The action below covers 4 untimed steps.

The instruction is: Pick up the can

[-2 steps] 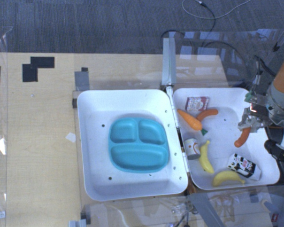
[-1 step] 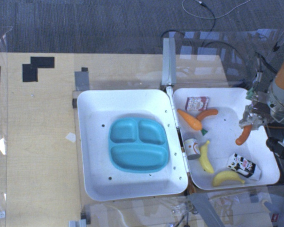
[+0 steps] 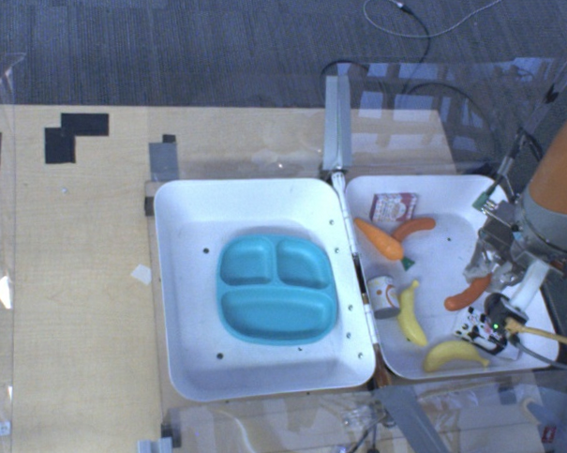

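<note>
What looks like a small white cylindrical can [image 3: 382, 293] lies well apart from the gripper [image 3: 485, 266], whose grip cannot be told.

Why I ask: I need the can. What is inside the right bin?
The can, two bananas, a carrot, two sausages and a small box lie in the right bin. The arm covers its right side, so anything beneath is hidden.

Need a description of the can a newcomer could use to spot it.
Take the right white bin and follow its left wall, beside the bin with the blue tray. The can sits there, below the carrot and left of a banana. It is the one small whitish cylinder; its neighbours are long, orange or yellow.
</note>
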Each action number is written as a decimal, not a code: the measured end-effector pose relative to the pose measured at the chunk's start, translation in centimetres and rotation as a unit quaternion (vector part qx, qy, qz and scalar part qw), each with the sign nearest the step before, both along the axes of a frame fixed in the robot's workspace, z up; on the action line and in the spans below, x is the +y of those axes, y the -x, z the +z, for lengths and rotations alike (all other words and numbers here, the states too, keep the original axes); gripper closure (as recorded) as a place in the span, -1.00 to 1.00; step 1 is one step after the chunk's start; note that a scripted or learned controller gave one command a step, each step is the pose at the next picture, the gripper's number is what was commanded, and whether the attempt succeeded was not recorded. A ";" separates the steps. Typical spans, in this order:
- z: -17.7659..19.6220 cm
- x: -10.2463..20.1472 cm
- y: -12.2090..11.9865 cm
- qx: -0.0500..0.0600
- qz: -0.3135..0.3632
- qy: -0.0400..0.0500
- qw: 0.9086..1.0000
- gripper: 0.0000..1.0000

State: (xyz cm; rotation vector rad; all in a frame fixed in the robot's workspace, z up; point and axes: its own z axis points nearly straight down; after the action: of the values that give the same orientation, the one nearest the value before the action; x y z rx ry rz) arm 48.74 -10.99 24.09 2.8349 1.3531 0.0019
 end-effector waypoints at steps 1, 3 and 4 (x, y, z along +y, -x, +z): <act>-0.7 5.5 -0.1 -0.001 -0.117 0.000 0.993 1.00; 0.4 16.4 0.0 0.001 -0.233 0.000 0.972 1.00; -1.2 17.5 -3.5 0.000 0.126 0.000 0.992 1.00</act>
State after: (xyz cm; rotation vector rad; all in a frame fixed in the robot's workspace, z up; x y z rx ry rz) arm 52.28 6.52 22.93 2.6427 1.6989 0.0029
